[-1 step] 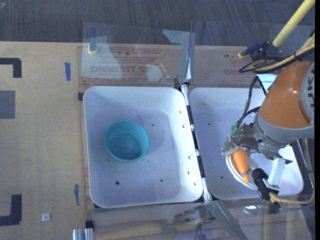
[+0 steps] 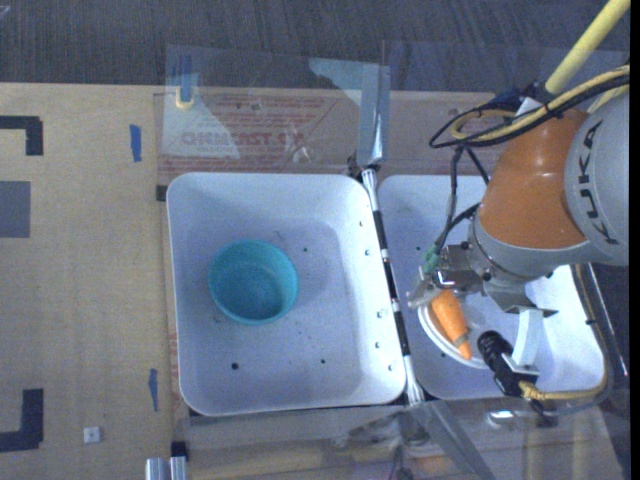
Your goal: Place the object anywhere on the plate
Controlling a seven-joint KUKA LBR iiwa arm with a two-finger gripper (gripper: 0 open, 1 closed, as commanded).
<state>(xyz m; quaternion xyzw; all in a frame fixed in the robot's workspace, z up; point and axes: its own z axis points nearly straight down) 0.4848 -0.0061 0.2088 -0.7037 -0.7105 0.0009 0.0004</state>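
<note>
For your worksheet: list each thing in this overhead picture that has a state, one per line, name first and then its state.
Teal bowl: upright, open side up, standing in the left bin.
Carrot: lying on the white plate, below the tool.
White plate: flat in the right bin, partly hidden by the arm.
Tool: low over the plate, at the carrot's upper end; grip unclear.
</note>
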